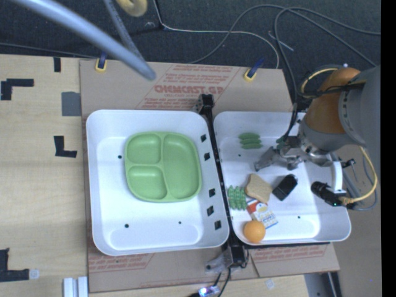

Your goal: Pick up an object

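Note:
In the right bin (328, 228) lie several small objects. A green pod-like piece (250, 141) sits near the back. A tan bread slice (258, 188) lies in the middle, with a black block (284, 187) just to its right. A green leafy piece (237, 197) rests against the left wall. A red and white packet (263, 215) and an orange (253, 231) lie at the front. My gripper (276, 159) hangs low over the bin floor, between the green pod and the bread slice, touching neither. Nothing shows in its grasp.
The left bin (105, 166) holds a green divided plate (163, 166). A black divider (213, 166) runs between the bins. The arm's orange band (328, 107) and cables (337, 190) overhang the right bin's right side. A grey pole (80, 23) crosses the top left.

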`<action>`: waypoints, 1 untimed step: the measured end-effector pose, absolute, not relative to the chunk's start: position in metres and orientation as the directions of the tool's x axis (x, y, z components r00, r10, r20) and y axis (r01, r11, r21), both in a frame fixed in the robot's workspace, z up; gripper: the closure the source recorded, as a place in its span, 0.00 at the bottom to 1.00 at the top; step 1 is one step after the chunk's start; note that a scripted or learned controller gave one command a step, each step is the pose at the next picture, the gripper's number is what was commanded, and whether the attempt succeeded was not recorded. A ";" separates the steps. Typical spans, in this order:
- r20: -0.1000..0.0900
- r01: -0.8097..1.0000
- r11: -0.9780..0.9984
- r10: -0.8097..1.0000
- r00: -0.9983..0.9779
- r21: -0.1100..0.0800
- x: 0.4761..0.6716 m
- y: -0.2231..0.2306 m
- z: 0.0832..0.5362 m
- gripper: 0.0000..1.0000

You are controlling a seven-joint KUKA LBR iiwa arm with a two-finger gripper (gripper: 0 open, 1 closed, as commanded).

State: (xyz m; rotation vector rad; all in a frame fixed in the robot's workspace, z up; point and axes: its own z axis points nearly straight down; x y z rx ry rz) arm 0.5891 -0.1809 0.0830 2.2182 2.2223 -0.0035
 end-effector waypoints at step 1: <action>-0.004 1.000 0.002 1.000 -0.002 0.004 0.591 -0.181 0.096 1.00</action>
